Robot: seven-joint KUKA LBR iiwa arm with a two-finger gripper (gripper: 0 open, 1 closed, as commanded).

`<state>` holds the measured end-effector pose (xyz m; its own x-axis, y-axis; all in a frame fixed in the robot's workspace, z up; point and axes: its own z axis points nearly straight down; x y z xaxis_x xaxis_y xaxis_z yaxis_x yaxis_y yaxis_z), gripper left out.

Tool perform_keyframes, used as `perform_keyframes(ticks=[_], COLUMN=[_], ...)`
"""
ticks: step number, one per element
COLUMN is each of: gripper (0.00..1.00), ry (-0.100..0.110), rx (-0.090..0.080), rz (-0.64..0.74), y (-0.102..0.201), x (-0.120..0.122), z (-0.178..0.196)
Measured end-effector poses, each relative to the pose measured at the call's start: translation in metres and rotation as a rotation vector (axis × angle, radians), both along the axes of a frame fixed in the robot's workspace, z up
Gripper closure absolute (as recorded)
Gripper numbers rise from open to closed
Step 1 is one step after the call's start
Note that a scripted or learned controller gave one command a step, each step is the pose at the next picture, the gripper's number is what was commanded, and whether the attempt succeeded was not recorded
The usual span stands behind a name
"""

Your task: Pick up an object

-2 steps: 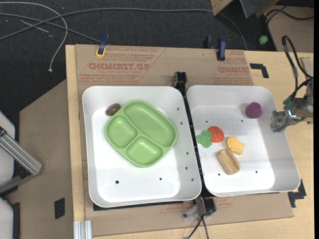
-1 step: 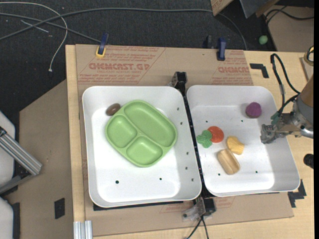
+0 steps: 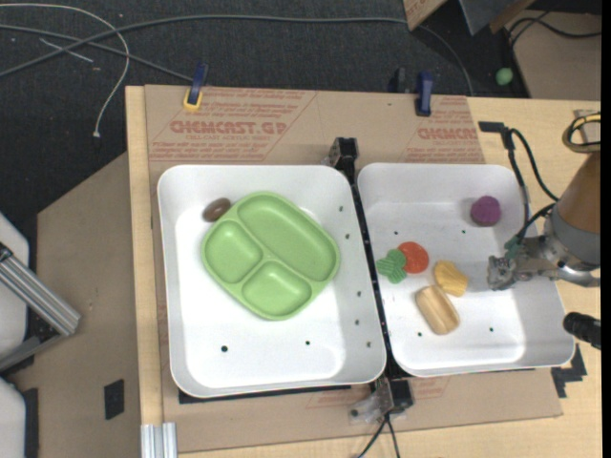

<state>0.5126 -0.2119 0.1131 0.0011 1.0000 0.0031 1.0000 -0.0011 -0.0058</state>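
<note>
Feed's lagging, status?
Gripper low in right bin, nothing seen held. Yellow piece nearest, beside it. Nothing between them.

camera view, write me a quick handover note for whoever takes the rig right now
Gripper: low over the right bin, near its right wall; nothing shows between its fingers, and whether they are open or shut cannot be told.
Right bin: purple ball toward the back, yellow piece just left of the gripper, tan roll in front of that, red piece and green piece touching near the left wall.
Left bin: green divided plate, small brown piece at its back left corner.
Done: nothing lifted yet.
Left: grasp and lift one object; the yellow piece looks nearest.
</note>
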Motion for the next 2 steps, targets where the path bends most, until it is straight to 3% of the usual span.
perform_keyframes(ticks=[1,2], gripper=[1.0,1.0], ry=[-0.007,-0.013], rx=[-0.002,-0.006], rz=[0.0,0.002], y=[0.0,-0.002], x=[0.002,-0.004], z=[0.015,0.076])
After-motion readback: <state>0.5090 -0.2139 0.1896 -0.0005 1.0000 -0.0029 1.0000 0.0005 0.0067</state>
